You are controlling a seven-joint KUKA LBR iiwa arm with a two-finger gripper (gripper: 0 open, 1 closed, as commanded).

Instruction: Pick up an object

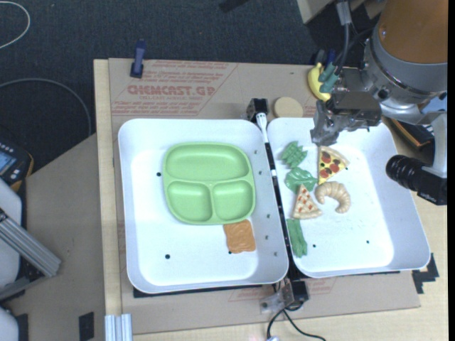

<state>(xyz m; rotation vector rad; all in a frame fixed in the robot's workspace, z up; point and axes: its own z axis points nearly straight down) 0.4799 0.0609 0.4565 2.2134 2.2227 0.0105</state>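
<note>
The tool (324,139) hangs low over the right bin (384,251), just above a pizza slice (330,164); I cannot tell how it is set. A croissant (335,195), second slice (305,204) and green pieces (292,154) lie nearby. The left bin (142,261) holds a green divided tray (209,182) and an orange piece (240,236).

My gripper (323,139) hangs over the upper pizza slice (331,164), covering its top corner, its fingertips too small and dark for me to read, while the arm (412,34) runs off the frame's top-right.
</note>
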